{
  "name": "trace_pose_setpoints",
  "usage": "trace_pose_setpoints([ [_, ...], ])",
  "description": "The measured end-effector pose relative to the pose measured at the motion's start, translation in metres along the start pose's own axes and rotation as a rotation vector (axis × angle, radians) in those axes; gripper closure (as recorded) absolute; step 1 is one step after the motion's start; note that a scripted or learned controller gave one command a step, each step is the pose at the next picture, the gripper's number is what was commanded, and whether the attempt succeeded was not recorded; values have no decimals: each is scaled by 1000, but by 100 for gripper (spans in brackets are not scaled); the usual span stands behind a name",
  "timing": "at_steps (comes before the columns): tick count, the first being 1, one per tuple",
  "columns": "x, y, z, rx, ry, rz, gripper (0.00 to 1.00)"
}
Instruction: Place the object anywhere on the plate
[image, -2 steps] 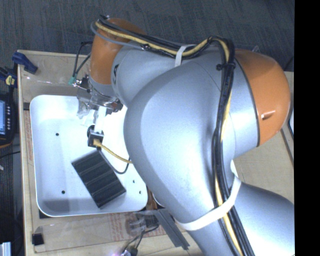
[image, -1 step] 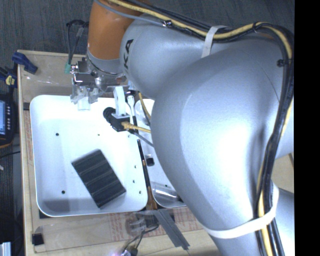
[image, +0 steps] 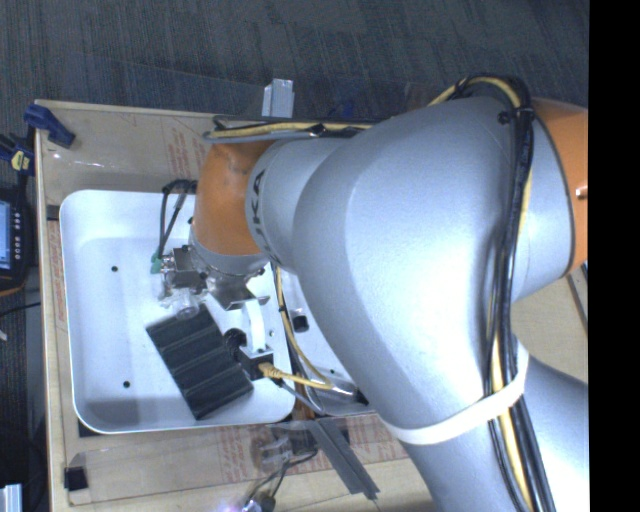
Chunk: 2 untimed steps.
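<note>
Gripper (image: 185, 300) low over left bin (image: 100, 300).

A dark, ribbed rectangular object (image: 200, 362) is seen lying flat and skewed on the floor of the white bin. Its upper end is overlapped by the arm's wrist.

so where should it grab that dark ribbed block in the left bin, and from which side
The dark ribbed block lies flat and slanted on the white bin floor. Best guess: come straight down from above and close across its narrower width, near the middle, pincer turned to match the slant. The long edges look straight and parallel, so they should seat evenly.
</note>
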<state>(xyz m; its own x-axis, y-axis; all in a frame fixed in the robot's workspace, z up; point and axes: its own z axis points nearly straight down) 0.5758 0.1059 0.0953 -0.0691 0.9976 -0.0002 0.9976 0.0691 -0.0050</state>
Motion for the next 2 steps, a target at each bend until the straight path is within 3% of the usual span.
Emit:
trace_pose_setpoints([
  [1, 1, 70, 12, 42, 0, 315, 100],
  [2, 68, 76, 11, 38, -8, 125, 100],
])
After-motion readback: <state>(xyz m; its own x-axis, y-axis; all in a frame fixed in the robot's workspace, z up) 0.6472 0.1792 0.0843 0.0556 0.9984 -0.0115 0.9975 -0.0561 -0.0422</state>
